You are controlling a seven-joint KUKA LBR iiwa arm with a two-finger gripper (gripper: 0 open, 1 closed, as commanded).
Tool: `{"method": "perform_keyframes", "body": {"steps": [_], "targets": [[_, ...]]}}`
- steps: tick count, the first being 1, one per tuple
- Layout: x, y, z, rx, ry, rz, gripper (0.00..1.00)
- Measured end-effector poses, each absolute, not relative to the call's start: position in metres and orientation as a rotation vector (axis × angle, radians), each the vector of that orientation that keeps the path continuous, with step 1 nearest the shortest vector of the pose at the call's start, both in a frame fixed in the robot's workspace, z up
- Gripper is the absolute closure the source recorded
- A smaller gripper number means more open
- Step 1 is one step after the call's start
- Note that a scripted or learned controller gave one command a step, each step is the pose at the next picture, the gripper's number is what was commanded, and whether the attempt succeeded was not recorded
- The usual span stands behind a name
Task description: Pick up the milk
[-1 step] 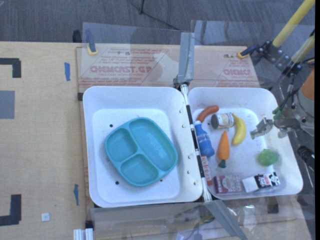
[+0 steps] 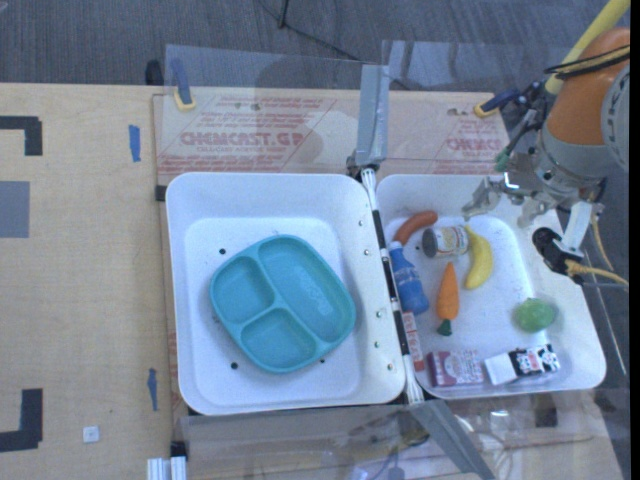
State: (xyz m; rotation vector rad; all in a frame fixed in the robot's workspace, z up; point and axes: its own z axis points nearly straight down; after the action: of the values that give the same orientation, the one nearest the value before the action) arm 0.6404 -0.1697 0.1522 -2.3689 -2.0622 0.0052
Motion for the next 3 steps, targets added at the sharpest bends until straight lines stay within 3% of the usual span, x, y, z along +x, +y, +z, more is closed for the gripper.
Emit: {"method": "perform_keyframes", "body": {"steps": [1, 2, 3], "targets": [[0.649, -0.106, 0.087, -2.197, -2.255, -0.001, 0.00], [0.650, -0.107, 0.095, -2.196, -2.262, 0.002, 1.00], [0.666, -0.162, 0.087, -2.012, -2.424, -0.006, 1.00]]}}
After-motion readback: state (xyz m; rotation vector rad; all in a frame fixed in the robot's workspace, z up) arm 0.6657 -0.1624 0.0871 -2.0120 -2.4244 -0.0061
